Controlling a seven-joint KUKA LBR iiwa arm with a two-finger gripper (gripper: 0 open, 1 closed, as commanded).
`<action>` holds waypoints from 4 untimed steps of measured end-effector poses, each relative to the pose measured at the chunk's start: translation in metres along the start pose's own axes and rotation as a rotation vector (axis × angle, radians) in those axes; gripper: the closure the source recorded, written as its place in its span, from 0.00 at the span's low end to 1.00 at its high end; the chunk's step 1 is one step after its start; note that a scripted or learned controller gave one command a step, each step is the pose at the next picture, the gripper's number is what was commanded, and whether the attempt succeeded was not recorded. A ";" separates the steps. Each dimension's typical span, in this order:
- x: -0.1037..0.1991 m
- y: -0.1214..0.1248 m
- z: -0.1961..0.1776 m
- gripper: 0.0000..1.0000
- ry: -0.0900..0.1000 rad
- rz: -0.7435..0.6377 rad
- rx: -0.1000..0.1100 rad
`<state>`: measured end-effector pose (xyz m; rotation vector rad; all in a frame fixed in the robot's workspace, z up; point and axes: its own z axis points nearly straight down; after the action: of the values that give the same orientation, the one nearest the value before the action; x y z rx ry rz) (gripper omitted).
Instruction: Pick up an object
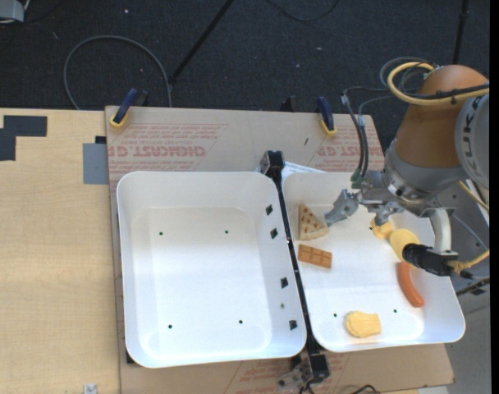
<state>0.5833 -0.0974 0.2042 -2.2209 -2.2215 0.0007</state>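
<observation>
Toast (311, 221) is the nearest candidate for this pick: a triangular slice lying in the right bin (446, 328), close against the divider where the two bins meet and toward the bin's far edge. The gripper (345, 206) hangs just beside it, on the slice's right, its grey finger (340, 209) angled down toward the slice. Nothing sits between the fingers that I can see, and at this angle I cannot tell how far apart they are.

Other pieces share the right bin. A flat brown cracker (314, 258) lies just nearer than the toast, also along the divider. A yellow lump (363, 324) rests by the near edge, an orange sausage (410, 285) lies along the right side, and a yellow piece (395, 236) sits close under the wrist. The left bin (130, 220) holds nothing to reach for.

To do the step well, I judge the arm should centre over the toast before it goes down, since the gripper now stands off to one side of it. The slice is thin and flat, so the fingers probably need to reach the bin floor and close across a narrow part of the triangle, not across its long side. The divider is near enough that a finger on that side could strike it; turning the wrist so the fingers close along the divider's line would likely avoid that. A slow lift would show whether the slice has truly come up.
</observation>
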 end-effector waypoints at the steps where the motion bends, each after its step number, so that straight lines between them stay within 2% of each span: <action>1: -0.001 -0.093 0.120 0.00 0.001 0.003 0.007; 2: -0.045 -0.016 0.055 0.00 -0.002 0.001 -0.007; 3: -0.042 -0.016 -0.032 0.00 -0.001 0.000 -0.007; 4: -0.013 -0.078 0.116 0.00 0.002 0.000 0.013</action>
<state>0.5053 -0.1101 0.0883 -2.2131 -2.2142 0.0121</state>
